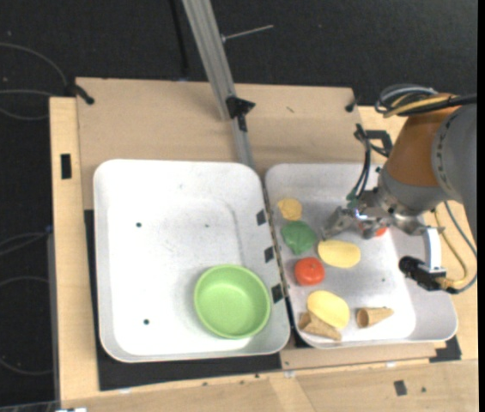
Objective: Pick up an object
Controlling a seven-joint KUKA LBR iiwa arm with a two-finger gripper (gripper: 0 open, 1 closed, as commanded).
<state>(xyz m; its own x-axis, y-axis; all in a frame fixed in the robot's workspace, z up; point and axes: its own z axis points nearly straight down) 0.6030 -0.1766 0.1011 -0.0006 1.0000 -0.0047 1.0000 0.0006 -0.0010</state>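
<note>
Black floor with loose cables surrounds the tan bench (165,123) on my feed, which carries 2 shallow white bins side by side. From the right, the arm (422,157) reaches over the right bin (435,316), and the gripper (355,219) sits low near that bin's middle. I cannot tell how its fingers stand; they are small, dark and blurred.

Just beside the gripper, toward the bin's near edge, lies a smooth pale yellow oval (339,253). I cannot tell whether they touch. A bit of red (380,229) peeks out under the wrist, mostly hidden.

Along the right bin's left edge I see a small yellow lump (289,208), a green leafy piece (299,236) and a round red tomato shape (310,270). At the near edge lie another yellow oval (329,308), a brown wedge (318,328) and a tan cone (374,317).

A glossy green bowl (232,301) sits upright in the left bin (139,230), near its near right corner.
</note>
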